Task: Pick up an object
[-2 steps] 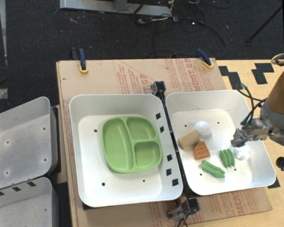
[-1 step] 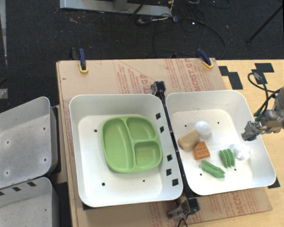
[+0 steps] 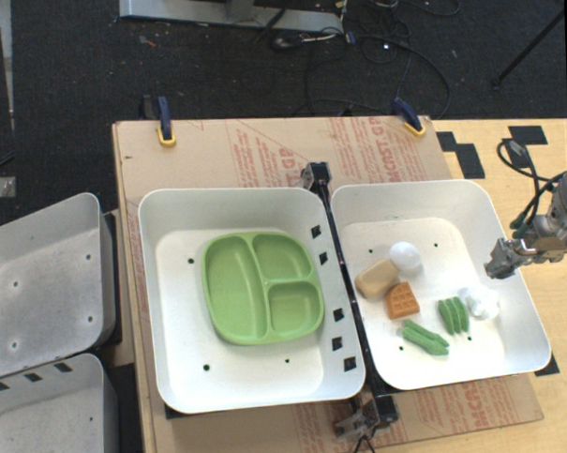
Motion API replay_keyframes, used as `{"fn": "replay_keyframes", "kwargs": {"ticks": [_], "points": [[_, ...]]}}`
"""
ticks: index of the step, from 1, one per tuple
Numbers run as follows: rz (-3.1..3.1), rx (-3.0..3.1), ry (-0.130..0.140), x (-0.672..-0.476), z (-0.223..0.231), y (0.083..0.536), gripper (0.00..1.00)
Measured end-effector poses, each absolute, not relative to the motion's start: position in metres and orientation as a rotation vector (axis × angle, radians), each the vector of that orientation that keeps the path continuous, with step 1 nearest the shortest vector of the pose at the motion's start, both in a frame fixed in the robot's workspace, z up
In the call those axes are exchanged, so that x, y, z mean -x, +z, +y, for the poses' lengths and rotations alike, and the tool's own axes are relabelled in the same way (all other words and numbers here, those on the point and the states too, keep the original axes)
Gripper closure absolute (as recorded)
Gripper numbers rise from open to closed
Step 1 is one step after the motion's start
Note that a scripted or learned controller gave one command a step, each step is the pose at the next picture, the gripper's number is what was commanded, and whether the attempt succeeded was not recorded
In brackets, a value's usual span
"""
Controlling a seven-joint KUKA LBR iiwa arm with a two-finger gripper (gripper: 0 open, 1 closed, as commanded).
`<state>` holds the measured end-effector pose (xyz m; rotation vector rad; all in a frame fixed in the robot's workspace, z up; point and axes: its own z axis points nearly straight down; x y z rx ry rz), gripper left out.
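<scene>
Landmark: cardboard sheet (image 3: 261, 151), brown w/ red print, lying under both bins. Left white bin (image 3: 165, 301) on its left half; inside, green 3-compartment plate (image 3: 263, 287), upright, approx. centred. Right white bin (image 3: 470, 208) on its right half, touching the left bin along a black divider strip (image 3: 340, 284). Two clamps on the sheet's far edge: yellow/blue at left corner (image 3: 165, 123), another at right corner (image 3: 409, 118). Spare white trays (image 3: 42, 278) off the sheet's left side. Cables (image 3: 417, 55) on dark floor beyond the far edge.
</scene>
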<state>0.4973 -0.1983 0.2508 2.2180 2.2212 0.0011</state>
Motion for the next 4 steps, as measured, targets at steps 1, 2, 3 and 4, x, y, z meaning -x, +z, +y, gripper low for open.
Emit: {"fn": "replay_keyframes", "kwargs": {"ticks": [1,2,3,4], "points": [[2.228,-2.216,0.0,-0.507,-0.148,0.238,1.0],[2.231,-2.214,0.001,-0.508,-0.098,0.231,1.0],[2.231,-2.214,0.001,-0.511,-0.047,0.223,1.0],[2.231,-2.212,0.003,-0.522,0.01,0.235,1.0]]}}
